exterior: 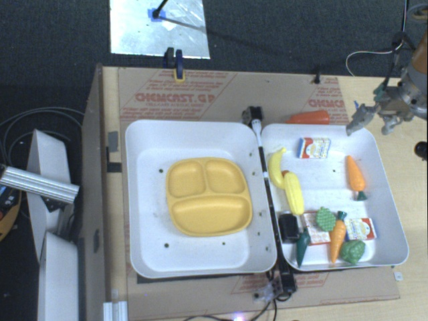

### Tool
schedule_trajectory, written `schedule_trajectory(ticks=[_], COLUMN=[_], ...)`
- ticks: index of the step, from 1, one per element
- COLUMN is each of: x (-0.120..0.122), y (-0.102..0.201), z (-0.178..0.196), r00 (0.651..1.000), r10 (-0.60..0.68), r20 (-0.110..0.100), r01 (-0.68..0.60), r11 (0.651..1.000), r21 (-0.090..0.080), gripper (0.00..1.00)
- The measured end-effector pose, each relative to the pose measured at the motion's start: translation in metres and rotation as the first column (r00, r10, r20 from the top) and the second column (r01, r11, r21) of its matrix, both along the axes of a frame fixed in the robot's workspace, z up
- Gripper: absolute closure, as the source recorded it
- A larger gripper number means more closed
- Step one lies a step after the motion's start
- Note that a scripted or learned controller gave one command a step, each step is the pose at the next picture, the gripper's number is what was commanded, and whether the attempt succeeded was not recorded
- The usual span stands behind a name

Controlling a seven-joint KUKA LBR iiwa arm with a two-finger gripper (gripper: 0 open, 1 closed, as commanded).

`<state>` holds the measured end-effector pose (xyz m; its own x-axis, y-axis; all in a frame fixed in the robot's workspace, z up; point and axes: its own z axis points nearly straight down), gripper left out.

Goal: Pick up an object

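- Two fingers of the hand [372,121] stand apart and hold nothing, above the right bin's [391,199] far corner.
- One carrot [355,174] lies just below the hand; the small carton [314,148] lies to its left.

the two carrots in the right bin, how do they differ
The upper carrot lies alone near the right bin's far right side, leaf end pointing toward the camera-near edge. The lower carrot sits in a cluster, beside the broccoli and a small carton, leaf end pointing away. The upper one looks plumper; the lower one looks slimmer. Both are orange toys with green tops, lying flat.
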<state>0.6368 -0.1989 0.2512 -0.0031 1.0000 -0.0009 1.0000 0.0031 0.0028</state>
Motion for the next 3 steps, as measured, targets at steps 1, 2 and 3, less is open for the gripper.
schedule_trajectory(ticks=[1, 2, 3], x=[-0.071, -0.045, -0.024], y=[0.047, -0.008, 0.054], z=[-0.083, -0.098, -0.084], r00=[1.000, 1.000, 1.000], r10=[-0.001, -0.002, 0.001], r20=[-0.004, -0.001, 0.000], r01=[0.001, 0.002, -0.001], r11=[1.000, 1.000, 1.000], r21=[0.002, -0.001, 0.002], gripper=[0.00, 0.00, 0.00])
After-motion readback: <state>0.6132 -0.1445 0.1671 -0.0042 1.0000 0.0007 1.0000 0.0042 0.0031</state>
